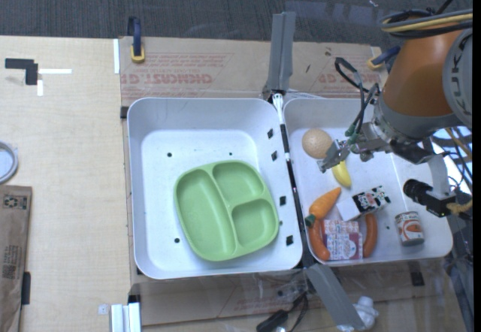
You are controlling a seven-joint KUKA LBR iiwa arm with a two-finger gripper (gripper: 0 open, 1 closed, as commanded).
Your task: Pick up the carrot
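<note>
Gripper [336,160], metal, two-fingered: being shown low over the right bin [443,248], between the egg and the banana, on a grey arm [421,75] with an orange band that is reaching in from the right. Whether anything is being pinched cannot be told.

Carrot [325,203]: orange, short and tapered, smooth-skinned, with a small green tip at its lower left end. It is being seen lying tilted on the floor of the right bin, near the dividing wall, just below the banana and touching the upper edge of the packet. It is lying apart from the gripper.

Right bin, shallow, white, glossy plastic, is being seen to hold:
- egg [317,143], beige, rounded, near the upper left corner;
- banana [342,174], small, yellow, curved, just below the gripper;
- carton [370,200], small, black and white, to the right of the carrot;
- packet [342,239], flat, red and white, printed;
- two sausages [370,235], reddish-orange, one on each side of the packet;
- can [409,228], small, metallic, with a red and white label, at the lower right.

Left bin [150,173], same white plastic, is being seen to hold a green plate [225,210], oval, matte, divided into three compartments.

Both bins are being borne by a bench [60,173] of pale wood, with brown cardboard [195,71] lying behind them.
</note>
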